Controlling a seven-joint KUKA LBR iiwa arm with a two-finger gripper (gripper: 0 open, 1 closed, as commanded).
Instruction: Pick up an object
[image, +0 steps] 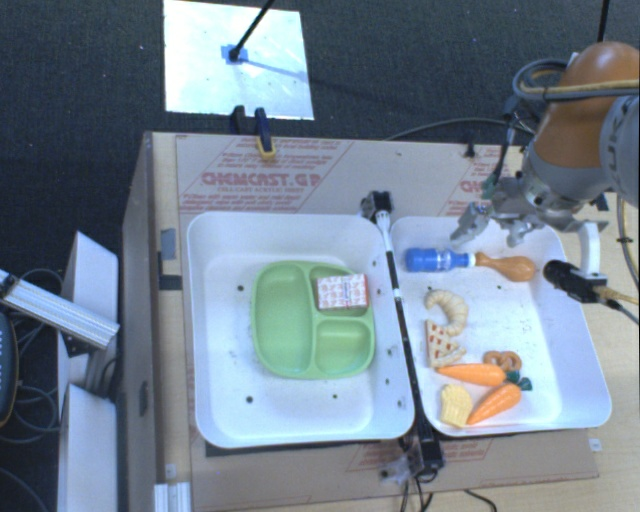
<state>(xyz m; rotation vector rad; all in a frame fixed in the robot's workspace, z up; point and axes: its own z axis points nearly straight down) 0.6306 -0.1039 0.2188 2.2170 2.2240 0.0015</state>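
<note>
The blue bottle (436, 261) lies in the right bin (585, 375), touching a drumstick (507, 266). The gripper (492, 226) hovers just above with jaws spread, grasping nothing. Risk, in my judgement: the round bottle rolls aside, or the drumstick gets caught.

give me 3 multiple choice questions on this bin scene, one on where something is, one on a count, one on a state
1. Where is the green tray?
A. left bin
B. right bin
C. on the cardboard outside the bins

2. How many carrots lie in the right bin?
A. one
B. two
C. four

3. How is the blue bottle positioned?
A. upright
B. lying on its side
C. held between the gripper fingers

Answers:
1. A, the tray sits in the left bin with a small patterned box on it.
2. B, two orange carrots lie near the front.
3. B, it lies flat on the bin floor below the gripper.
</note>
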